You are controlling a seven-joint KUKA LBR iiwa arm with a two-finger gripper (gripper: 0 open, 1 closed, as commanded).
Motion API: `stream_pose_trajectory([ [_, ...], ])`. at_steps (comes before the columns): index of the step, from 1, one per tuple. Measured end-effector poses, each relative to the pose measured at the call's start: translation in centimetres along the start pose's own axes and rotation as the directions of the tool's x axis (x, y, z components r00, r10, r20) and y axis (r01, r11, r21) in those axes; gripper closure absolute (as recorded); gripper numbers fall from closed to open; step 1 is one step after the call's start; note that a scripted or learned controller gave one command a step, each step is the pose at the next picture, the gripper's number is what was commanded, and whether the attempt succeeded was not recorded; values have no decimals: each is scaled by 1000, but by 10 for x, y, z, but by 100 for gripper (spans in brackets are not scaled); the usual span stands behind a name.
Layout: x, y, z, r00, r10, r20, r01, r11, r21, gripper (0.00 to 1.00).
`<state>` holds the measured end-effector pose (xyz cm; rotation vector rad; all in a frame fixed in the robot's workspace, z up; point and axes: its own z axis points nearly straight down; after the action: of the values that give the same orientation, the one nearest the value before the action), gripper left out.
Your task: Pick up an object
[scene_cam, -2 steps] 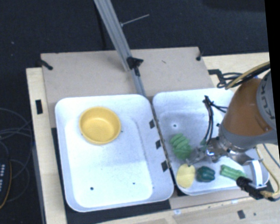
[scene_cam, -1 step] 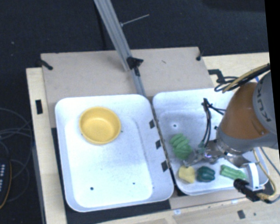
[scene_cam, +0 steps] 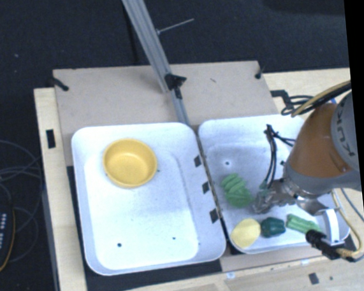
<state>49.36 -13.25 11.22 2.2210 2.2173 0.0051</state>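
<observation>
The right bin [scene_cam: 232, 137] holds several small items near its front: a ridged light green piece [scene_cam: 235, 189], a pale yellow round object [scene_cam: 245, 232], a dark green object [scene_cam: 272, 226] and a light green piece [scene_cam: 301, 222]. My gripper [scene_cam: 265, 201] hangs low over this cluster, just right of the ridged green piece and above the dark green object. The orange band of the arm [scene_cam: 320, 151] sits behind it to the right. Nothing can be made out between the fingers.
A yellow bowl [scene_cam: 130, 162] stands in the back left part of the left bin [scene_cam: 146, 241]. A grey metal pole [scene_cam: 149, 39] slants in from the top toward the seam between the bins. Black cables [scene_cam: 273, 145] loop beside the wrist.
</observation>
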Motion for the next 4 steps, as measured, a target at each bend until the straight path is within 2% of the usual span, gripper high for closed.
stream_pose_trajectory([
  [2,12,3,-120,1000,-2,1,2,1000,-2,100],
  [3,11,4,-138,1000,-2,0,2,1000,2,100],
  [4,67,6,-128,1000,-5,0,5,1000,4,100],
])
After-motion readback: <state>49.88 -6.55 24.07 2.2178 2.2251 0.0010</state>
